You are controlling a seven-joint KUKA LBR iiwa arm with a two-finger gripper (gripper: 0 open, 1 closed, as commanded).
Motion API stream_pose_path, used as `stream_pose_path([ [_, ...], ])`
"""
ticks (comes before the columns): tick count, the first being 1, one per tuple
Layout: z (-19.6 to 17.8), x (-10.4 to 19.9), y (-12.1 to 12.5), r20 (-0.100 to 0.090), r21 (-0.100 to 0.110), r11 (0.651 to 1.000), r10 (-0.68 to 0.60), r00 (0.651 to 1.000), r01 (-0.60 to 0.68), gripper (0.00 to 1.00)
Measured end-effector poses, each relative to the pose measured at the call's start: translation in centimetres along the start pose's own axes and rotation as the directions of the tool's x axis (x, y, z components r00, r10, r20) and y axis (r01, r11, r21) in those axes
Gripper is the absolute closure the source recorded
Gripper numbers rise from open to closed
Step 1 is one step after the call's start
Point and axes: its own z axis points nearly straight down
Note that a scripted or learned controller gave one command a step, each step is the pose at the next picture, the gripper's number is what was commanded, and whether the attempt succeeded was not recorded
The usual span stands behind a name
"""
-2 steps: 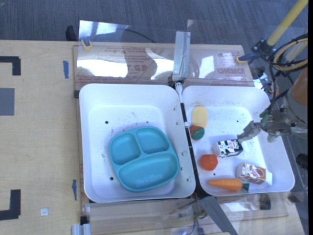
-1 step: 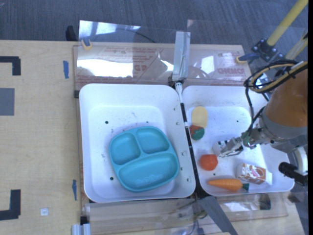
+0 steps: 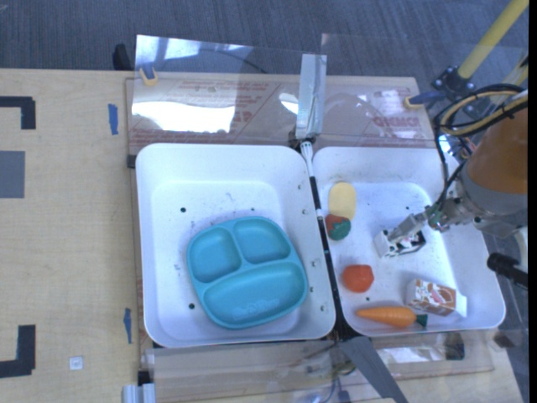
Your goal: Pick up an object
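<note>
In the right bin [image 3: 482, 305], the gripper [image 3: 396, 243] hangs with fingers slightly parted and holding nothing; centre them over the orange tomato [image 3: 358, 278] just nearer, then descend vertically.

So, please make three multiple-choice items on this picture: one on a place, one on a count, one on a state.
1. Where does the blue plate lie?
A. left bin
B. right bin
C. bare bench

2. How many compartments has the plate?
A. two
B. three
C. five

3. What is the hand doing?
A. lifting the carrot
B. resting on the plate
C. over the right bin, carrying nothing

Answers: 1 A, it fills the left bin's floor; 2 B, three hollows show; 3 C, the carrot lies apart near the front wall.
</note>
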Motion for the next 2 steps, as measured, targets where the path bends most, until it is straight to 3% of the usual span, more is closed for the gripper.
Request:
stream_pose_path([
  [1,0.2,-3.3,3.8,0.005,0.003,1.0,-0.006,1.0,0.006,0.0],
  [2,-1.5,-3.9,4.2,0.029,-0.014,1.0,-0.005,1.0,0.006,1.0],
])
